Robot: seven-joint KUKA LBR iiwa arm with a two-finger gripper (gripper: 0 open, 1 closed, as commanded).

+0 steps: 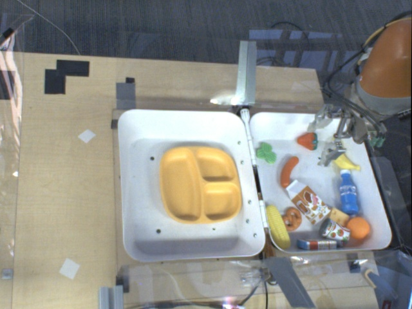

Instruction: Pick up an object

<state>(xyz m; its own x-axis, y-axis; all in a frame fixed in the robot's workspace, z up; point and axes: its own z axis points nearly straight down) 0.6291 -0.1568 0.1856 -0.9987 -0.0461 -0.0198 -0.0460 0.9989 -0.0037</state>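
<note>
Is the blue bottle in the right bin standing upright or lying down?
Lying down. The blue bottle lies flat on the floor of the right bin, its full side showing, white cap toward the bin's far end.

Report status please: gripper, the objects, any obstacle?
Gripper low in right bin, nothing seen held. Banana and strawberry beside it. Yellow tray in left bin.
</note>
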